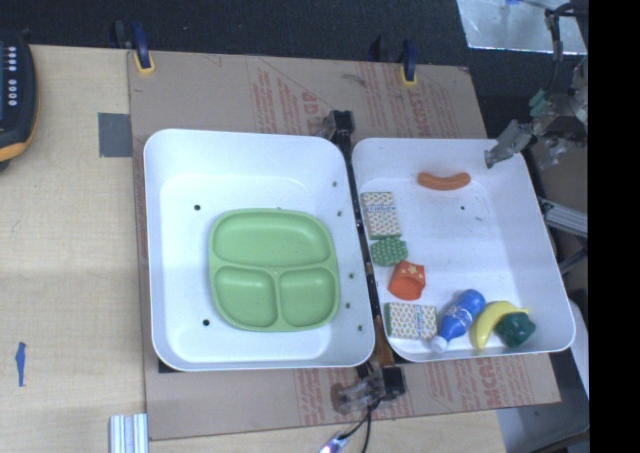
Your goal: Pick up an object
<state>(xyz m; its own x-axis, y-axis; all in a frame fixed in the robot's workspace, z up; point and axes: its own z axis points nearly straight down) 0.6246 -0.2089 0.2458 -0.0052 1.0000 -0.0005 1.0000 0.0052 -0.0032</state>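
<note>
Right bin holds sausage (left of claw).

Glossy white plastic bins, matt green plastic tray

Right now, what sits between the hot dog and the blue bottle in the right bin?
Nothing: in the camera view the stretch of right bin floor between the hot dog and the blue bottle is bare white. The orange piece lies off to the left.
</note>
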